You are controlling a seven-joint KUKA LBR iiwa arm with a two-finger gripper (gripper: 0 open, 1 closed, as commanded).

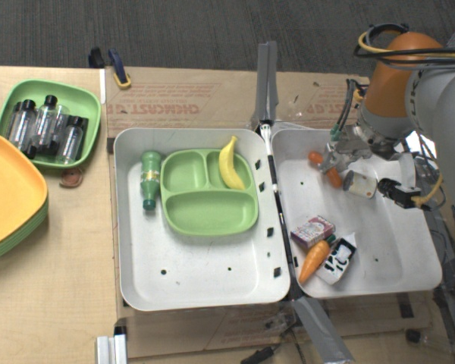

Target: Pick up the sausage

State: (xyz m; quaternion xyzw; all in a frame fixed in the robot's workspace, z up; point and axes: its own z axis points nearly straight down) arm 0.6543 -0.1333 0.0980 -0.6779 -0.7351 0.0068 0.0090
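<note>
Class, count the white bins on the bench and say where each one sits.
2. The left bin holds the green tray; the right bin holds the carrot, beside it.

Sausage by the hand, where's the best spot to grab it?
Probably its middle, coming straight down from above. The sausage lies flat and slanted in the right bin, long and thin, so squeezing across its narrow sides should fit best. The hand partly covers it.
</note>
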